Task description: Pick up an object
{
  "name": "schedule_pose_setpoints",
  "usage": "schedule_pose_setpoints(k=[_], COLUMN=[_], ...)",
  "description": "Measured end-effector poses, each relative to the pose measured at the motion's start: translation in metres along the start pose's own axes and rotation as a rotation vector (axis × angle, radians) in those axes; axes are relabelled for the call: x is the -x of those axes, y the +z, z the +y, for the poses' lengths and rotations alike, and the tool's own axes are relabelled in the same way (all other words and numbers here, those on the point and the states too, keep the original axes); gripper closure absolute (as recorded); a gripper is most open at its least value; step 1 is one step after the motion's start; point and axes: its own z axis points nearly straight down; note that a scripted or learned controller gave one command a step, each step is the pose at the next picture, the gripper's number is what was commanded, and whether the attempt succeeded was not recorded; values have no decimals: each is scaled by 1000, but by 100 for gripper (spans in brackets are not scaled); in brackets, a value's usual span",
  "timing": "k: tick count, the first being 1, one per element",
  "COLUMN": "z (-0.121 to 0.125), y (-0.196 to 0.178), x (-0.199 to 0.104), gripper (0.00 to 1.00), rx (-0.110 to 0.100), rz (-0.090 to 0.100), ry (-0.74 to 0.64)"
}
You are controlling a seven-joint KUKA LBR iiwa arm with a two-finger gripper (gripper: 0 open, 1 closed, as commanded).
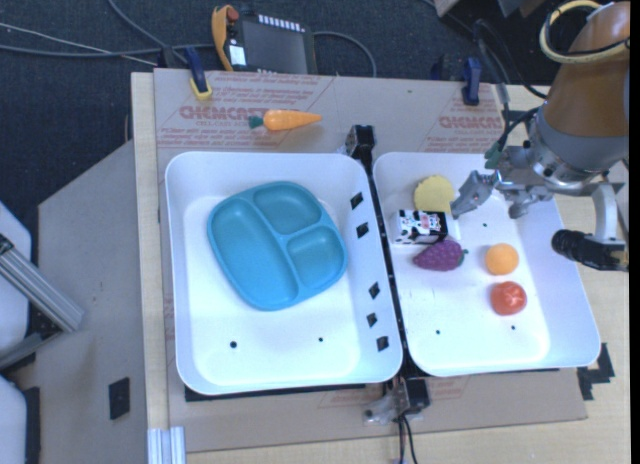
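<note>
You looked down from one fixed camera above the bench, tilted at a slant and set far enough back to take in the left bin and right bin whole, the arm entering from the right.

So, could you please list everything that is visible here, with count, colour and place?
bins: 2, white, side by side on bench
divided plate: 1, blue, left bin
yellow piece: 1, right bin, far side
small box: 1, black and white, right bin by the divider
grapes: 1 bunch, purple, right bin
orange: 1, right bin
tomato: 1, red, right bin
carrot: 1, orange, on bench behind left bin
gripper: 1, grey, open, over right bin
</note>
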Motion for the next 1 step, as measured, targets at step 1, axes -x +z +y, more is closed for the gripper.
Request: schedule_pose_setpoints(k=[1], z=[-6], y=[60], x=[5], gripper=[0], rx=[-1], rz=[1], ry=[1])
